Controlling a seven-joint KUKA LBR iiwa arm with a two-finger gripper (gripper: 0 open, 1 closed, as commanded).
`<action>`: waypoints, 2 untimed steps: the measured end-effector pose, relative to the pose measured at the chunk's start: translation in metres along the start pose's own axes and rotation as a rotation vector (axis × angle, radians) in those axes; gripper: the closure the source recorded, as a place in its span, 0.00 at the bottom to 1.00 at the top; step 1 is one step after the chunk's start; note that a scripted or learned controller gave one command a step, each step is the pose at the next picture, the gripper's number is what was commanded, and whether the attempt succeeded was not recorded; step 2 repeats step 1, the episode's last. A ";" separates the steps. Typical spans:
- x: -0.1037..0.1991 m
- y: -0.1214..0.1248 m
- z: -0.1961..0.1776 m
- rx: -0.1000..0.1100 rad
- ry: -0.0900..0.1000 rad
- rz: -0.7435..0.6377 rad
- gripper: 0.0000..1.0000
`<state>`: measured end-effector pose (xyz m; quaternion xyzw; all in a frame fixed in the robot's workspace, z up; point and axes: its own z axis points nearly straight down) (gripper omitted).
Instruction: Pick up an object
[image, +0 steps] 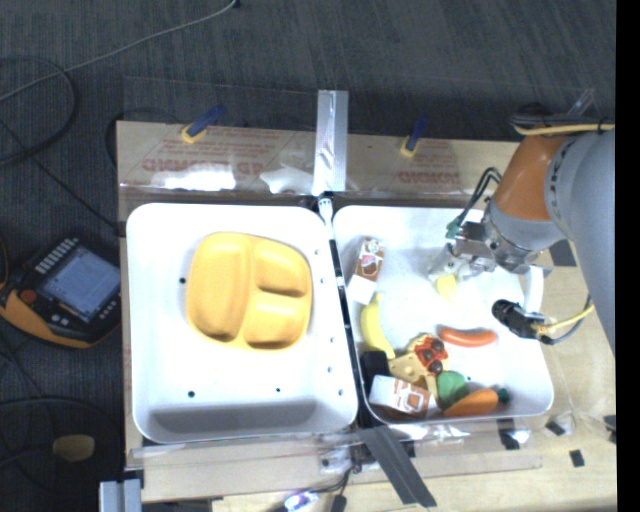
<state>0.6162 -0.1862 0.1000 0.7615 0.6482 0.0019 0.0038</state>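
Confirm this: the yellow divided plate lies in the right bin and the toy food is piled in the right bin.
Wrong on the plate. The camera view shows the yellow divided plate in the left bin; the toy food is indeed piled in the right bin.

A small pale-yellow block (446, 285) lies flat on the right white bin's floor (410, 300), directly beneath the gripper (455, 268) and touching or nearly touching its tips. Its far end is hidden by the gripper. Whether it sits between the fingers cannot be told.
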 end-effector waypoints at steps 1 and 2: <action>0.034 0.048 -0.083 0.009 -0.001 0.016 1.00; 0.034 0.048 -0.083 0.009 -0.001 0.016 1.00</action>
